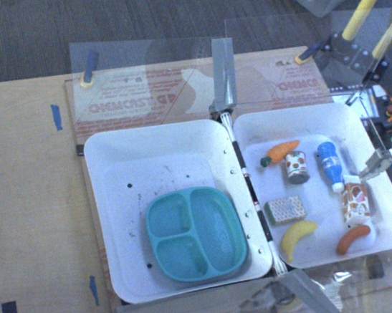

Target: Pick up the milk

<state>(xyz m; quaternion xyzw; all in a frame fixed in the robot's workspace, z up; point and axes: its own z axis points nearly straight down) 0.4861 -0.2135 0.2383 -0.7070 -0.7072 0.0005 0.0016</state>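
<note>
Lying flat in right bin (374, 136): boxy milk carton (355, 203), beside smooth blue bottle (329, 162); jaw state unclear.

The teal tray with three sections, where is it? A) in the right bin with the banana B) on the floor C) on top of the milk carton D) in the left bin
D: the teal tray lies flat on the floor of the left bin, while the banana and the milk carton lie in the right bin.
</note>
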